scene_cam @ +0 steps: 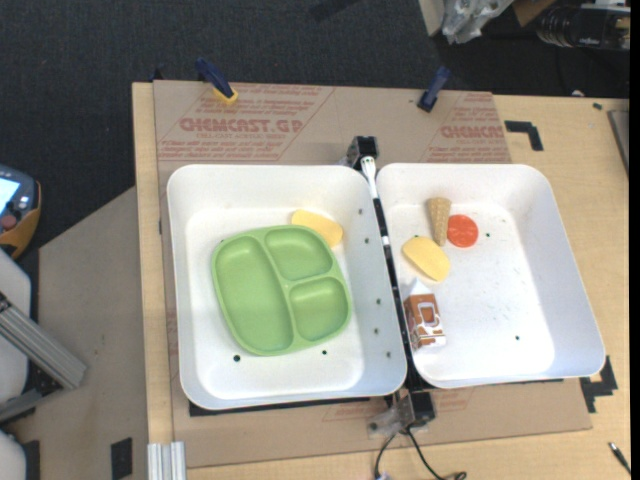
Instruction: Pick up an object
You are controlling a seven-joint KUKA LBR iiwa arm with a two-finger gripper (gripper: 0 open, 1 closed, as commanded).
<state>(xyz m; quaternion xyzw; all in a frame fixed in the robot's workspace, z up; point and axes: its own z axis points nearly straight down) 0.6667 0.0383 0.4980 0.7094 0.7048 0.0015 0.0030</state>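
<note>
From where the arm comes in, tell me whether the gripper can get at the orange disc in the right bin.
Probably yes. The orange disc lies flat on the right bin floor with open space on its right. Only the cone crowds its left edge, so a descent from above looks unobstructed.

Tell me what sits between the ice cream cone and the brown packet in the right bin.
In the camera view, a yellow lemon-shaped piece lies between the cone and the brown packet, beside the right bin's left wall.
</note>
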